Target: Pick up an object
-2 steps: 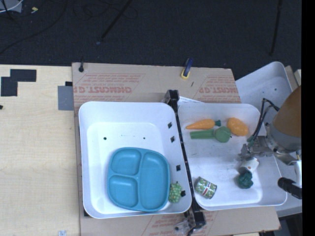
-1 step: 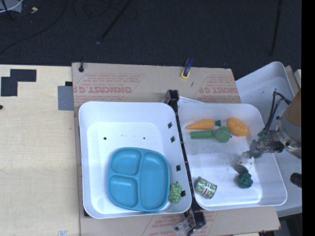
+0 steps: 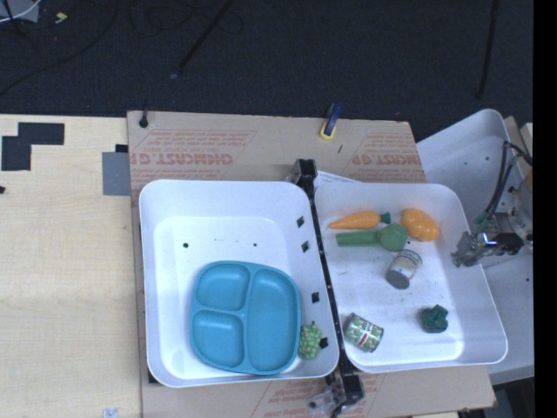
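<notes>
White right bin (image 3: 474,342) holds an orange carrot (image 3: 357,221), lying flat.

Plate (image 3: 244,317) in left bin (image 3: 165,233)

The arm comes in from the right edge of the camera view, and little of it can be seen. Its gripper (image 3: 467,251) sits low at the far right, a small metallic assembly with dark cables looping up and away from it toward the upper right. The end of the gripper points leftward. It is too small and blurred to make out its parts, and nothing can be seen held in it.
</notes>
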{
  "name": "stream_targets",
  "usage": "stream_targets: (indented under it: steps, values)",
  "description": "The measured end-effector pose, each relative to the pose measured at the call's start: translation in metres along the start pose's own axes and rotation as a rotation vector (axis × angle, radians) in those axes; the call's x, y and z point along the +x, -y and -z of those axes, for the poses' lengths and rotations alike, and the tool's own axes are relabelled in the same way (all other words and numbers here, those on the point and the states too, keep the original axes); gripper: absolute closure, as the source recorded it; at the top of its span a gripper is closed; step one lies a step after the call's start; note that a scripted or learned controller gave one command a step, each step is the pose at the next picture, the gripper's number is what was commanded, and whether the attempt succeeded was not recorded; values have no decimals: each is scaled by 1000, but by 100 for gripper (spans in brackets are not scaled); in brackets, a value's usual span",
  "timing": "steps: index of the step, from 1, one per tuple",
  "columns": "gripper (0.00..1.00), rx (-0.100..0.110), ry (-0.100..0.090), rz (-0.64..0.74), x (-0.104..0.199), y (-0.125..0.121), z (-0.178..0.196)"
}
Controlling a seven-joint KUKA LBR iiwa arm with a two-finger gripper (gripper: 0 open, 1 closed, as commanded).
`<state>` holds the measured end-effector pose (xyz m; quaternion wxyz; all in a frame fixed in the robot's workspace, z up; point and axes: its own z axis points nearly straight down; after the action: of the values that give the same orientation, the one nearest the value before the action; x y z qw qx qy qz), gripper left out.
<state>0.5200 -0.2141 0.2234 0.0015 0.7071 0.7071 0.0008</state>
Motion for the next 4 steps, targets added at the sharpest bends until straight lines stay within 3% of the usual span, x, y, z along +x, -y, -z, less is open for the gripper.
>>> stream_targets:
  steps: [1, 3, 4]
  values:
    - [100, 6, -3, 2, 42, 6, 0]
    - [100, 7, -4, 5, 157, 28, 13]
    - [100, 6, -1, -1, 146, 20, 9]
